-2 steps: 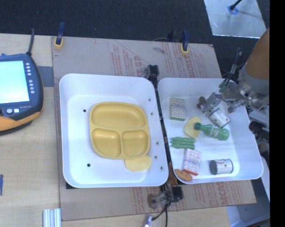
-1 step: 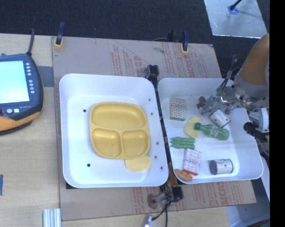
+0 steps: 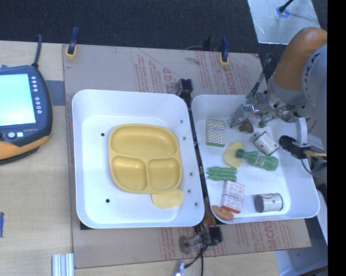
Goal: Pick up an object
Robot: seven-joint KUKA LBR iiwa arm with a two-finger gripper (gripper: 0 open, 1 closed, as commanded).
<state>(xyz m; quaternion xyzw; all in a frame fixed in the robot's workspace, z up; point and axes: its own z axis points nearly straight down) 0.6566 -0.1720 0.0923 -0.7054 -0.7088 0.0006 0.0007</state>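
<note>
Reaching over the right bin (image 3: pixel 311 209), my hand (image 3: pixel 249 115) hovers with its state beyond telling, nothing visibly held; I judge the next move is descending onto the patterned packet (image 3: pixel 215 132) just beside it.

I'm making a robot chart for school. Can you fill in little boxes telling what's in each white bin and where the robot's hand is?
left bin: yellow divided tray, a flat yellow piece at its near edge
right bin: patterned packet, green bottle, green bean-like toy, red-and-white carton, small grey can
gripper: over the far end of the right bin
holding something: cannot tell
beside the bins: a screen pad on the left
</note>
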